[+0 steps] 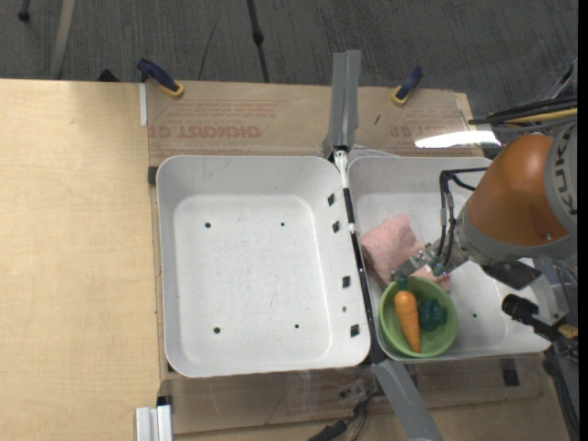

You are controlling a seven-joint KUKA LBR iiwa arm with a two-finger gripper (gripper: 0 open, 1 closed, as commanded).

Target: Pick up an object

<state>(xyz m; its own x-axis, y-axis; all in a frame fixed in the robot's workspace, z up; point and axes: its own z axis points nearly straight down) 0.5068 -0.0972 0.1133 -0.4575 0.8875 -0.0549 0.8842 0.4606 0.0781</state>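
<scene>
In the right bin lies a pink sponge-like block, and just in front of it stands a green bowl holding an orange carrot and a dark green toy. The arm's orange band hangs over the bin's right half. My gripper reaches down at the pink block's right end, just above the bowl's rim. The wrist hides most of it, and whether it grips anything is hidden.
The left bin lies beside the right one, split from it by a grey divider. Two clamps hold the brown board at the back. Cables and brackets crowd the bench's right edge.
</scene>
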